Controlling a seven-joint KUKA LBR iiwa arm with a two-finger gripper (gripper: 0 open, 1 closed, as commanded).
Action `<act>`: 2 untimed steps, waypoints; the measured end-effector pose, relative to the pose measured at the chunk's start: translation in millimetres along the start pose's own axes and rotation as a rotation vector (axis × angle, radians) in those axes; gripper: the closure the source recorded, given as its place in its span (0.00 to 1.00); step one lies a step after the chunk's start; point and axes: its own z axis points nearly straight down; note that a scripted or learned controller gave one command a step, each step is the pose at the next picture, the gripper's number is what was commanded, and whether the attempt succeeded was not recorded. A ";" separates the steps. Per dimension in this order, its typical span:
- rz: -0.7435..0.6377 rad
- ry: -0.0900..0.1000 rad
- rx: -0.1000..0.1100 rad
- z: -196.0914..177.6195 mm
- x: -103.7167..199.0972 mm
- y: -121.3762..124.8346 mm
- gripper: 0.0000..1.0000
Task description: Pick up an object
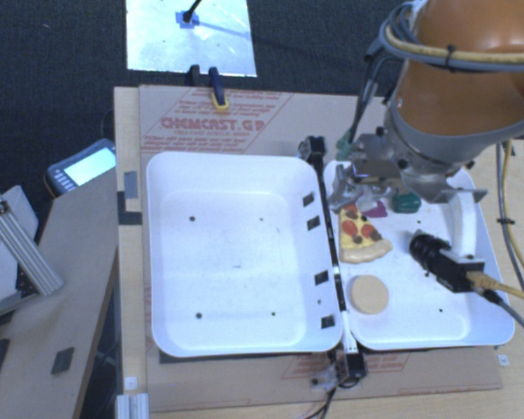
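Camera view: pizza slice (363, 236) lies just beside gripper (350, 190), grip state unclear.

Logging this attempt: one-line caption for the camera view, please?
End effector over the right bin, next to a toy pizza slice; tan disc lies nearer the front.

The pizza slice (362, 236) lies in the right bin (419, 321), near its left wall. A round cookie (368, 294) sits just in front of the slice. A small rounded object (408, 202) lies behind it to the right. The left bin (236, 251) stands to its left.
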 end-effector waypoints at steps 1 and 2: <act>0.000 0.002 -0.012 -120.3 10.0 2.0 1.00; 0.001 -0.001 0.001 -113.2 9.7 1.6 0.00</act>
